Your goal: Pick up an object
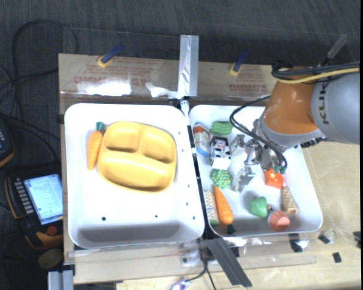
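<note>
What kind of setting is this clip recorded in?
Probably a robotics lab bench for grasping trials: two white bins side by side with toy food like a carrot, a taped cardboard backing, and handheld control devices alongside.

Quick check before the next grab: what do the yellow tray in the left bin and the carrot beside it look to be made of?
The yellow tray looks like moulded plastic: smooth, evenly coloured, with rounded compartments and a soft sheen. The carrot at its left edge is probably plastic toy food too, given its uniform orange body and a stiff green top; rubber can't be ruled out from this view.
</note>
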You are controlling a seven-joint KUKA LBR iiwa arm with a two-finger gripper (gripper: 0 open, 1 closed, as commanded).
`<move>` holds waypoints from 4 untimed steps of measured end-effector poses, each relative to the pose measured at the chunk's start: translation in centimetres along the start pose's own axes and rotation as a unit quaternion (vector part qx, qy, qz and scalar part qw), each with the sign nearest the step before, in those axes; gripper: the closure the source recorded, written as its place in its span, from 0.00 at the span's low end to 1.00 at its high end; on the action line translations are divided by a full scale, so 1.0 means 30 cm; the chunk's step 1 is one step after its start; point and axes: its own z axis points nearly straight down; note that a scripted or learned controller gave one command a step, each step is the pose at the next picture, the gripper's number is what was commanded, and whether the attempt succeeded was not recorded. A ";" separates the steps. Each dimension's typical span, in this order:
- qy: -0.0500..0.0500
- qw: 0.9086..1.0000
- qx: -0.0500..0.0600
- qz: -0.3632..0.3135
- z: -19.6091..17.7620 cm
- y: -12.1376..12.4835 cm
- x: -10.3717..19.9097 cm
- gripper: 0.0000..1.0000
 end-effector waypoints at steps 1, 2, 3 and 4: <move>0.000 1.000 0.000 -0.014 -0.004 -0.150 0.211 0.00; -0.005 1.000 0.000 0.029 -0.007 -0.171 0.300 0.00; 0.003 0.997 0.001 0.081 -0.001 -0.089 0.193 0.00; -0.001 1.000 0.000 0.012 -0.004 -0.296 0.296 0.00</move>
